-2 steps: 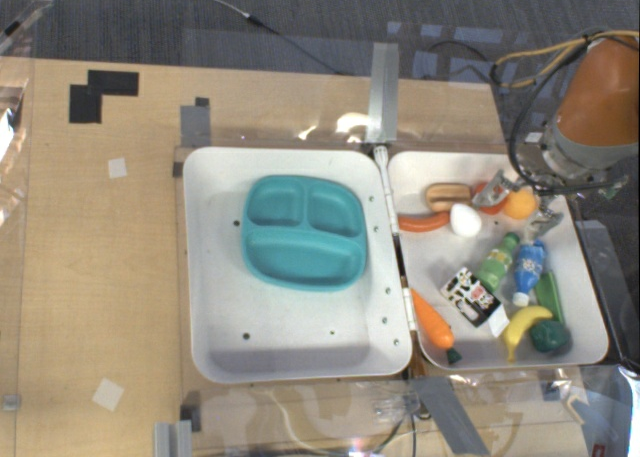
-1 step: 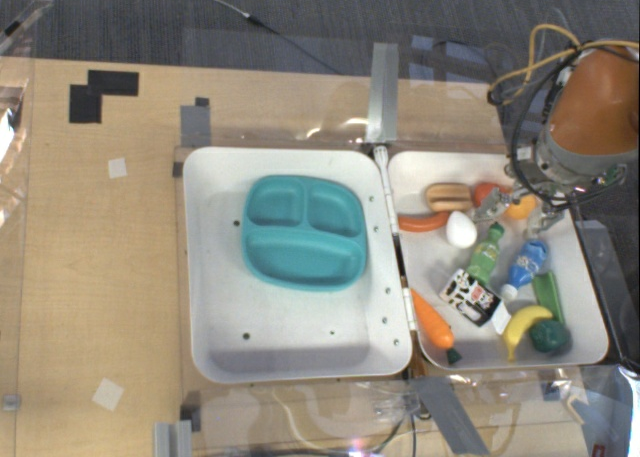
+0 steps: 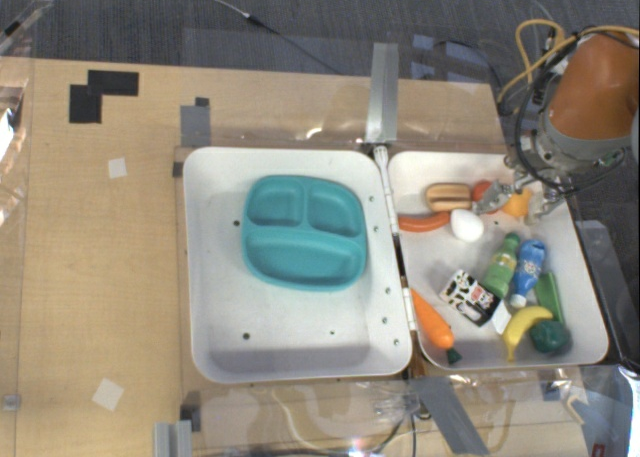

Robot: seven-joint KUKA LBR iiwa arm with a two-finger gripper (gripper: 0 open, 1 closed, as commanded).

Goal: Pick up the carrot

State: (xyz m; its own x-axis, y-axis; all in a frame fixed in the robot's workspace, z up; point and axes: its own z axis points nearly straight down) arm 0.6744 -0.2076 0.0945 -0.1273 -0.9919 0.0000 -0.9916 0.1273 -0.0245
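Gripper (image 3: pixel 520 197) hanging low over the far end of the right bin (image 3: pixel 592 275), beneath the orange band (image 3: pixel 592 85) of the arm reaching in from the right. Impossible to tell how it is set, since the arm's bulk and the clutter under it are hiding the tips. Sitting right around it: a small orange-yellow piece (image 3: pixel 516 207) and a red piece (image 3: pixel 482 189), with a hot dog bun (image 3: pixel 447 194) just to their left, a white egg (image 3: pixel 466 226) below the bun, and a red sausage (image 3: pixel 422 224) lying along the bin's left side. Further toward the near end, lying close together: a green bottle (image 3: pixel 502 265), a blue bottle (image 3: pixel 528 271), a black-and-white carton (image 3: pixel 469 296), a banana (image 3: pixel 524 324) and a dark green vegetable (image 3: pixel 549 337). Carrot (image 3: pixel 434 320) lying at a slant in the near left corner of the right bin, against the divider wall, green tip pointing toward the near edge, well apart from the gripper. Resting in the left bin (image 3: pixel 210 275): a teal divided plate (image 3: pixel 303 232).
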